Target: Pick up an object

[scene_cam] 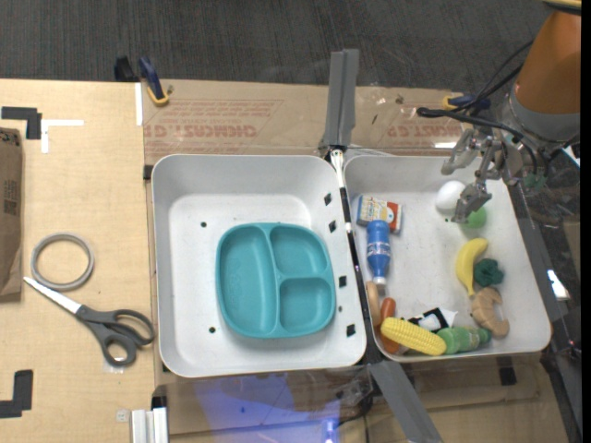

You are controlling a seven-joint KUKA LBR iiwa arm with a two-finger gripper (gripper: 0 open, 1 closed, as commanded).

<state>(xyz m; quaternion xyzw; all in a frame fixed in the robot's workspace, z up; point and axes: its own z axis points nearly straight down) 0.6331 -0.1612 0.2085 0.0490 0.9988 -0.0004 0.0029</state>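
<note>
1. Two shallow white bins are seen side by side on the bench [74, 146]: the left bin [175, 247] and the right bin [416, 178], touching along a shared middle edge.
2. A teal divided plate [275, 280] with three compartments lies flat in the left bin, near its centre.
3. The arm [554, 53], with its orange band, enters from the upper right. The end effector [476, 192] is positioned over the far right part of the right bin.
4. The end effector's fingers point down toward a white ball [448, 197] and a small green object [476, 217] just beside it. Whether the fingers are apart or closed cannot be told, and no object can be confirmed between them.
5. Objects in the right bin are recorded as follows: a small red and white box [380, 213] near the far left side; a blue bottle [378, 249] just below it, lying lengthwise; a banana [469, 262] towards the right, with a dark green item [488, 271] touching it; a tan lumpy item [488, 310] beneath that.
6. Along the near wall of the right bin, a corn cob [412, 336] lies beside a green bottle-like item [464, 339]; a reddish item [386, 311] sits at the left.
7. On the bench left of the bins, a roll of tape [62, 260] and a pair of scissors [92, 317] are noted, near each other.
</note>
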